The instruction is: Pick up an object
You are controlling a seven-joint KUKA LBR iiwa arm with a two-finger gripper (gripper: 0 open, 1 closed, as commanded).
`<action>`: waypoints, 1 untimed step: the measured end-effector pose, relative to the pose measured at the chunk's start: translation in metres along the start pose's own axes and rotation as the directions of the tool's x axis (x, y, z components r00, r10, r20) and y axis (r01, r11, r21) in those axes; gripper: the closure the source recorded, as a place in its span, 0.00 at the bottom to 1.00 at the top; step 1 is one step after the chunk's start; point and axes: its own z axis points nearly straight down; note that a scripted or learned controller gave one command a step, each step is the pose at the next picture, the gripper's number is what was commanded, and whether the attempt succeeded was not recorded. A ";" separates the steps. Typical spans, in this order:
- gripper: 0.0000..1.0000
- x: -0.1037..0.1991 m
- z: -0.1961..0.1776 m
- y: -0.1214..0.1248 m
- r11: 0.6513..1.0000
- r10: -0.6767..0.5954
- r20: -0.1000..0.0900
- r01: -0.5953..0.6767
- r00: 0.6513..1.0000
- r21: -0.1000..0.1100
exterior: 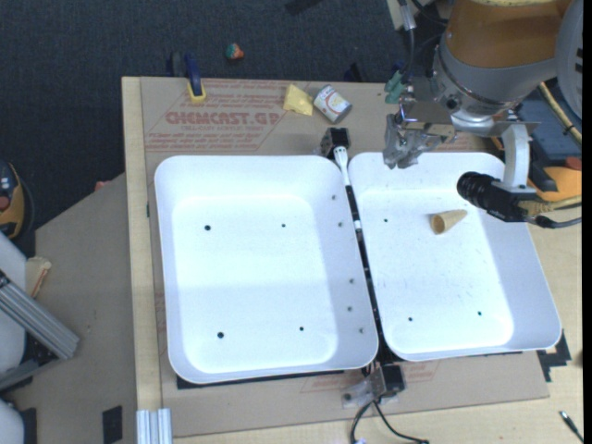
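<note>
A small tan cone-shaped object lies in the right bin, toward its far half. My gripper hangs over the far left corner of that bin, up and to the left of the cone and apart from it. Its fingers point down, close together, and I see nothing between them. A black cylindrical part fixed beside the wrist sticks out just right of the cone.
The left bin sits beside the right one, with a black strip along their shared edge. Beyond the bins, on the cardboard, lie a yellow piece, a small box and a blue-and-yellow clamp.
</note>
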 end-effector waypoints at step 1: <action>1.00 -0.058 -0.073 -0.064 1.000 -0.003 -0.002 0.003 1.000 -0.007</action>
